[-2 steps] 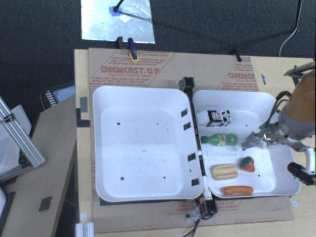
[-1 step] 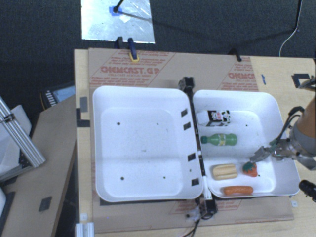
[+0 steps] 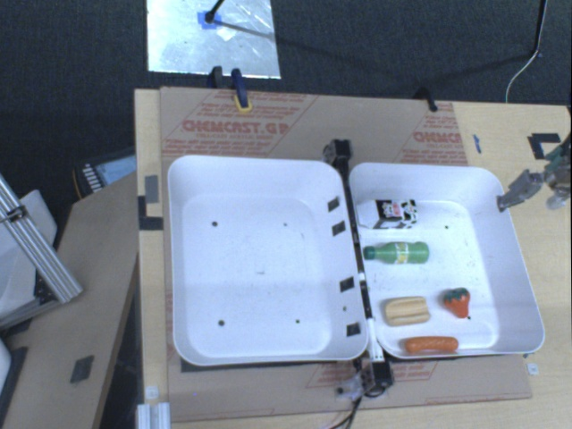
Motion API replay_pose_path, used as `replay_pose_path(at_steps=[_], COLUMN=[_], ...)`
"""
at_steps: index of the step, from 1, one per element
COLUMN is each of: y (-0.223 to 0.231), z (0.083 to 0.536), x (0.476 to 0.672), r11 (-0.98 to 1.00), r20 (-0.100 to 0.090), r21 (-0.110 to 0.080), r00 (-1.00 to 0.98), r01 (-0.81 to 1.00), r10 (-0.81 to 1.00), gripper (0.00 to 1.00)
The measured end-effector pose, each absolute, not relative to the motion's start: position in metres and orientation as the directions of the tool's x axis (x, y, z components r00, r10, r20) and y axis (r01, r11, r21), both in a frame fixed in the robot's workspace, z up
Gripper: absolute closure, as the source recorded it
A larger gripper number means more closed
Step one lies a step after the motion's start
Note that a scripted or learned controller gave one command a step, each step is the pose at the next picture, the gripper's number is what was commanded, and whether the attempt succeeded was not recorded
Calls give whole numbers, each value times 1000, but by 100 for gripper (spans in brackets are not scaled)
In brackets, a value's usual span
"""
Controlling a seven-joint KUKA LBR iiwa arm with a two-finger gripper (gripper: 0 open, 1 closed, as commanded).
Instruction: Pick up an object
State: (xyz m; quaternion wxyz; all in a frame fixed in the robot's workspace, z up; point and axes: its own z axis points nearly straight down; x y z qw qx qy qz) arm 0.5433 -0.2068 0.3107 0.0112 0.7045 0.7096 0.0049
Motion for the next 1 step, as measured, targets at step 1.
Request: replay_pose_path(at_steps=[1], y=[-207], z=[312], x=[540], r11=[7], r20=[-4], r21=[8], r00=[-7], r01=[1000], r10=[1000], gripper=[100])
